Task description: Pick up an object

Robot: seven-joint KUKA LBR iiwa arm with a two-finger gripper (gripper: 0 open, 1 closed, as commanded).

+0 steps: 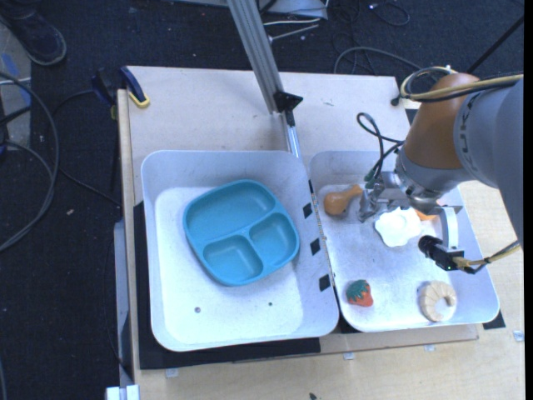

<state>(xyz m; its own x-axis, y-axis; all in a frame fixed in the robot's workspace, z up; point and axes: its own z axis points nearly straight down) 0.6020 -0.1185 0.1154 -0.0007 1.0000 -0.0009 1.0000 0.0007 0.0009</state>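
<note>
Nearest the lower edge of the frame, the left bin (166,323) holds a blue divided plate (241,232) lying flat at its centre, three compartments facing up. Right of it, touching along the middle seam, sits the right bin (350,165). Near that bin's lower edge lies a small red strawberry-like toy with a green top (359,292), and further right a pale ring-shaped pastry (436,300) rests close to the lower right corner. Toward the upper part of the same bin lies a tan pear-shaped piece (339,200), its narrow end pointing right. Just beside it, the claw (376,202) hangs low over the bin floor; whether it is released or clenched cannot be told at this angle. A white lumpy object (398,227) lies just below and right of the claw. The grey arm (491,136) reaches in from the right of the frame, its orange band (435,132) above the wrist, bent downward toward the bin. Light tabletop (208,111) shows beyond both bins.
</note>
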